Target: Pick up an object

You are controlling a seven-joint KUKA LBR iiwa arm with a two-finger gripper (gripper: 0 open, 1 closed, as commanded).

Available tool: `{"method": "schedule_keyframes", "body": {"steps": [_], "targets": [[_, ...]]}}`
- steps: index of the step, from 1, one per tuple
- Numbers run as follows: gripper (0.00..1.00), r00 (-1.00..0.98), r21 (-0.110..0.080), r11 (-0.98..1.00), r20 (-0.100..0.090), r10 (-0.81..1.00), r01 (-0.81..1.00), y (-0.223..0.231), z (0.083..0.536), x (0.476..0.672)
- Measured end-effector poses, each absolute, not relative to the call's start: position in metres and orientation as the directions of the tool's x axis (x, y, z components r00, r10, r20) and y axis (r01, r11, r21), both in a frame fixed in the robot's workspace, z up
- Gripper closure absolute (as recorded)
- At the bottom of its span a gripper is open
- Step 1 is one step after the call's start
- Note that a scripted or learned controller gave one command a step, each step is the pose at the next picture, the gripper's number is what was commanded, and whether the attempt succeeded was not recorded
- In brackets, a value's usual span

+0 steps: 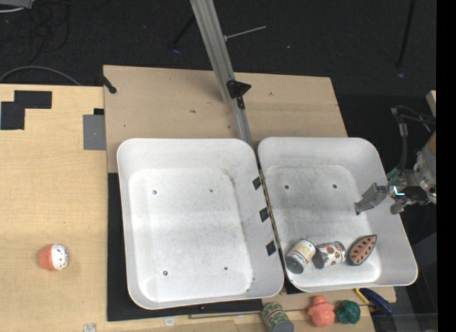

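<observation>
Three small objects lie in a row at the front of the right bin (313, 154): a cream and gold can (301, 255) on its side, a red-and-white patterned can (330, 253), and a brown and red oval piece (361, 249). My gripper (382, 201) hovers over that bin's right wall, above and to the right of the oval piece and apart from it. Its fingers stand open with nothing between them. The left bin (135, 159) holds nothing that I can see.
A metal rail (217, 53) slants down from the top to the seam between the bins. On the wooden bench at the left lies an orange and white ball (53, 257). Past the right bin's front rim lie a green can (273, 316), an orange toy (320, 311) and a green lump (348, 312).
</observation>
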State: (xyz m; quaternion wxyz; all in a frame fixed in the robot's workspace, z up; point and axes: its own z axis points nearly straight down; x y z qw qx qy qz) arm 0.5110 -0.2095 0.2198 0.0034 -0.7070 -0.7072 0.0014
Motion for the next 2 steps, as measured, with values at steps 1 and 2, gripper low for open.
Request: {"method": "schedule_keyframes", "body": {"steps": [1, 2], "targets": [[0.0, 0.001, -0.002, -0.001, 0.001, 1.0, 1.0, -0.21, 0.222, 0.512], [0.0, 0.0, -0.009, 0.0, 0.004, 1.0, 1.0, -0.206, 0.161, 0.503]]}}
